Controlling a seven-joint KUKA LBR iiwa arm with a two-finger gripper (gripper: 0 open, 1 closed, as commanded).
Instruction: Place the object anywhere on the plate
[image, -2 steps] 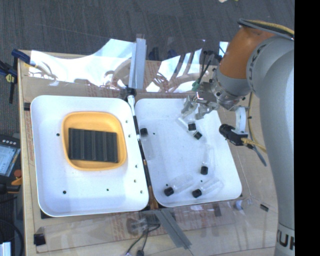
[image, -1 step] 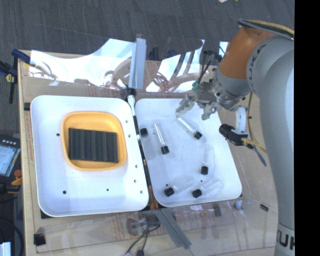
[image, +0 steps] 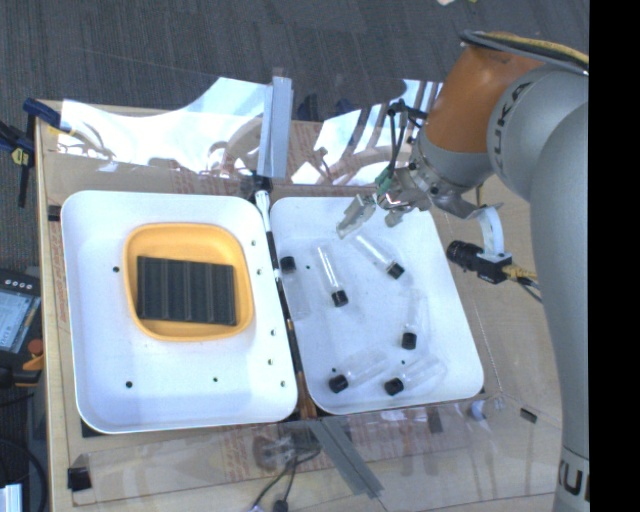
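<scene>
A yellow plate (image: 186, 246) with a dark ridged centre lies in the left white bin (image: 100, 380). Several clear tubes with black caps lie scattered in the right white bin (image: 450, 330): one tube (image: 329, 272) near the middle, another tube (image: 380, 254) just right of it, and a third tube (image: 412, 318) by the right wall. My gripper (image: 371, 214) hangs over the far edge of the right bin, just above the upper tubes. Its fingers are spread open and nothing sits between them.
Two more tubes (image: 362, 367) lie near the right bin's front wall, and a loose black cap (image: 287, 264) sits by its left wall. Crumpled plastic sheeting (image: 210, 120) and a grey upright post (image: 276, 125) stand behind the bins. A cabled connector (image: 480, 258) juts beside the arm.
</scene>
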